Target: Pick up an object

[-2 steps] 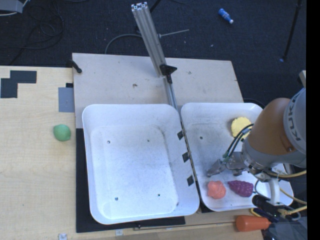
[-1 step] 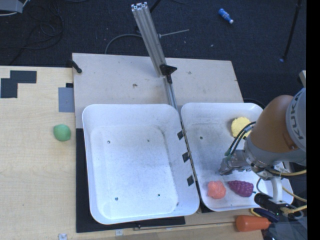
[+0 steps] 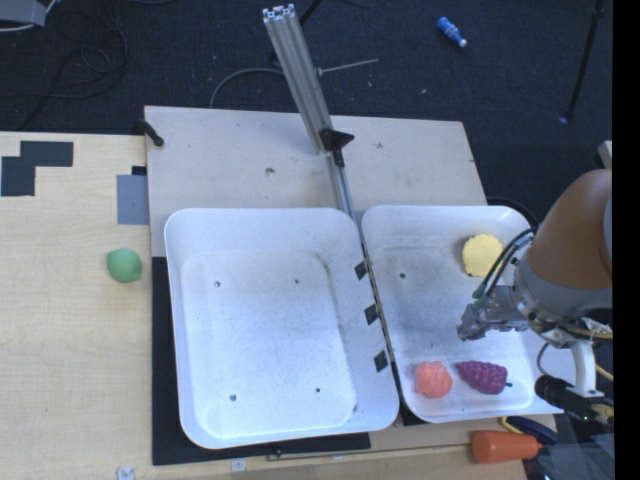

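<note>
**Pick not yet made: gripper low over right bin, nothing seen in it**

Progress. The arm (image 3: 575, 243) comes in from the right edge of the frame, its gripper (image 3: 478, 326) low over the middle-right of the right bin (image 3: 420, 228). Whether the claw is open or closed I cannot tell; it is dark and small at this angle. No object shows between its tips, so as far as can be seen nothing is lifted. By my reading the grasp and the lift are both still to do.

Where the candidates lie. All three are in the right bin. The yellow object (image 3: 482, 255) sits toward the upper right of the bin, above the gripper in the frame and near it. The pink-orange object (image 3: 432, 379) and the purple bumpy object (image 3: 482, 376) lie along the bin's lower edge, just beside each other, below the gripper. The gripper stands between the yellow one and the lower pair, touching none that I can make out.

Count.
- White bins: two, side by side; the left bin (image 3: 260, 328) in the frame's centre.
- Objects in the right bin: three.
- Green ball (image 3: 124, 265): one, on the wooden surface at the left of the frame, outside the bins.
- Orange item (image 3: 505, 445): one, at the lower right, below the right bin, partly hidden.
- Blue item (image 3: 451, 32): one, on the dark floor at the upper right.
</note>
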### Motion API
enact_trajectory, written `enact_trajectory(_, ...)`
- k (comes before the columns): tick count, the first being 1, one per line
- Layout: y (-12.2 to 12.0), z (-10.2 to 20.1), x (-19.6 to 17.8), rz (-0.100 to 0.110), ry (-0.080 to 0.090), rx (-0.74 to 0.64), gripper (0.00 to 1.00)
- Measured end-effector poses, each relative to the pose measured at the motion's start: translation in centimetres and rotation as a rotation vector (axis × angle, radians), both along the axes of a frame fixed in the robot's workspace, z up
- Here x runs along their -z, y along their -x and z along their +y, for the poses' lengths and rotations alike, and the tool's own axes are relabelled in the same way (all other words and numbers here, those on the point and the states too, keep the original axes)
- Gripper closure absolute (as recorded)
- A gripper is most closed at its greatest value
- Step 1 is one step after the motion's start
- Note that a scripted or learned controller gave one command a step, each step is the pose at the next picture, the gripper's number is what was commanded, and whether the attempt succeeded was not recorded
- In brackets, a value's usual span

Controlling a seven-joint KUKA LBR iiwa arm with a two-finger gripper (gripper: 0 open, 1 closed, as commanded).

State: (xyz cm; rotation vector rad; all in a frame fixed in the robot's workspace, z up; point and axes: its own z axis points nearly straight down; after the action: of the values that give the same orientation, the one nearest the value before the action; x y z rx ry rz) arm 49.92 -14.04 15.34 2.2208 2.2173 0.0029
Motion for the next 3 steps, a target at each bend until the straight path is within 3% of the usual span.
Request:
enact_trajectory(1,-0.1,0.0,-5.2,0.0,0.0,-0.001,1.0)
enact_trajectory(3,-5.5,7.8,-6.2,0.003,-0.001,-0.005,1.0)
